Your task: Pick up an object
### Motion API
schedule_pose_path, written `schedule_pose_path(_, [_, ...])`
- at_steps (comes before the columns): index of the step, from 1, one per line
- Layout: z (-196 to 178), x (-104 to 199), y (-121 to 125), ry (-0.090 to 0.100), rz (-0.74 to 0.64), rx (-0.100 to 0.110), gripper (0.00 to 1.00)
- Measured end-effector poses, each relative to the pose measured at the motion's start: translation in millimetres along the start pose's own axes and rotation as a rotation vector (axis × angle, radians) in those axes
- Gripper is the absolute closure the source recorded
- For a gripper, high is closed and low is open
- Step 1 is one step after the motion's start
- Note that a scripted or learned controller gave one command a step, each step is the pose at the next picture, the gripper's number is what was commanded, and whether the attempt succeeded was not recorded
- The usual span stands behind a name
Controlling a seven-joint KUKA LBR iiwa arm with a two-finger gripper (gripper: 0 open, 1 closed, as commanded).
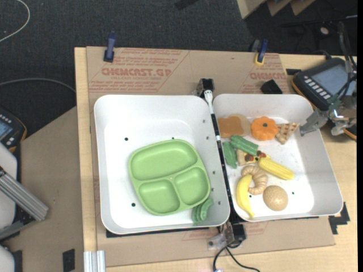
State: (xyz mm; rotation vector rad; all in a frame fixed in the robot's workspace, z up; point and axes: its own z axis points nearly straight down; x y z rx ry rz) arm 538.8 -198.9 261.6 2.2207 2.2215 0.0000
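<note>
The right bin (324, 162) holds several toy foods: a brown bread slice (231, 126), an orange pumpkin (264, 128), a tan piece (286, 132), green pods (242, 145), a yellow corn cob (276, 168), a banana (244, 196), a beige knobbly piece (258, 181) and a round potato (275, 198). My gripper (313, 123) hangs at that bin's upper right rim, to the right of the pumpkin and the tan piece. It touches none of the foods, and nothing shows in it.
The left bin (113, 146) holds a green divided plate (169, 176), with a small green item (202, 211) at its lower right corner. A black pendant (320, 83) lies on the bench beyond the right bin. Two clamps (109, 47) pin the cardboard's far edge.
</note>
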Motion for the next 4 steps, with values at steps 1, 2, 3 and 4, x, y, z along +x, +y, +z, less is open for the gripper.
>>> schedule_pose_path(1, [178,58,-26,0.005,0.002,-0.001,0.00])
schedule_pose_path(2, [161,53,-24,-0.004,0.003,-0.011,1.00])
schedule_pose_path(3, [71,155,23,0.001,-0.011,-0.011,1.00])
schedule_pose_path(4, [5,226,-31,0.004,-0.009,-0.005,1.00])
